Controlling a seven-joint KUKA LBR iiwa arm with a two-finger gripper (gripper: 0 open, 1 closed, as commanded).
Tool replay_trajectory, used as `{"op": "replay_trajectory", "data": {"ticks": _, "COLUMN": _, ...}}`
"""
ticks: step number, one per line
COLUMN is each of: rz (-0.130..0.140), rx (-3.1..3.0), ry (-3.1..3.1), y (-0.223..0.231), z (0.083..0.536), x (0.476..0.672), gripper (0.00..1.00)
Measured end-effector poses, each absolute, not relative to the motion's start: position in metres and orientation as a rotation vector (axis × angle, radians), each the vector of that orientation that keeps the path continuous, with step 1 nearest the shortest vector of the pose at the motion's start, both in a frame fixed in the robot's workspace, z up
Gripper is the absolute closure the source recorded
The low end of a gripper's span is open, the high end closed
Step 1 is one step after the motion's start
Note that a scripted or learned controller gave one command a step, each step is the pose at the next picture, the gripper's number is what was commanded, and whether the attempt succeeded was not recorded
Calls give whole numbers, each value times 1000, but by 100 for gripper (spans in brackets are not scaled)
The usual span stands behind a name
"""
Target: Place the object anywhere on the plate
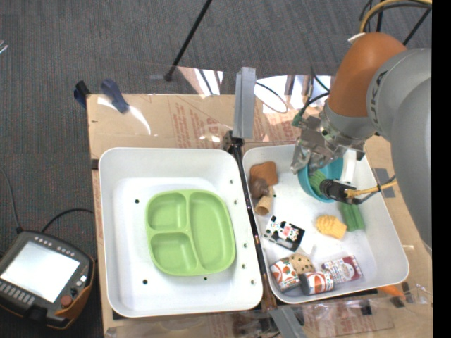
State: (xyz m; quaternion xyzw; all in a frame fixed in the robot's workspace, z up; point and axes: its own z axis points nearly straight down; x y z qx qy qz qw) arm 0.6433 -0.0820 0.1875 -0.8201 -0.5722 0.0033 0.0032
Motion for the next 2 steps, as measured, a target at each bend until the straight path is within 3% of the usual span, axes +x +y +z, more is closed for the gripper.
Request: {"op": "replay_trajectory", "data": {"ticks": 2, "rz": 6, "rx": -2242, "ry": -2195, "y": 73, "z": 187, "x": 509, "gripper": 100}}
